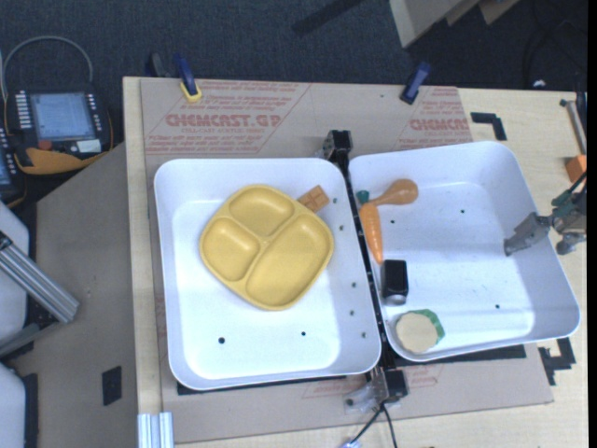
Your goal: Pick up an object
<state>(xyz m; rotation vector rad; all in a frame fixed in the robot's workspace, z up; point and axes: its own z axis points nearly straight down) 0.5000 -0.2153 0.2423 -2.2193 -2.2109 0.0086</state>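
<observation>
Yellow divided plate (pixel 268 246), white bins (pixel 187 343), orange carrot (pixel 372 232), black block (pixel 395 279), tan disc (pixel 416 332)

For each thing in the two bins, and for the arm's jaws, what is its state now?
yellow divided plate: lies flat in the left bin, right way up
carrot: lies along the right bin's left wall
black block: lies below the carrot
round cookie: flat in the near-left corner
gripper: over the right bin, holds nothing

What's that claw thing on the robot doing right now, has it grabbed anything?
Gripper: at the right rim of the right bin, nothing seen between its fingers; open or closed cannot be told.
</observation>
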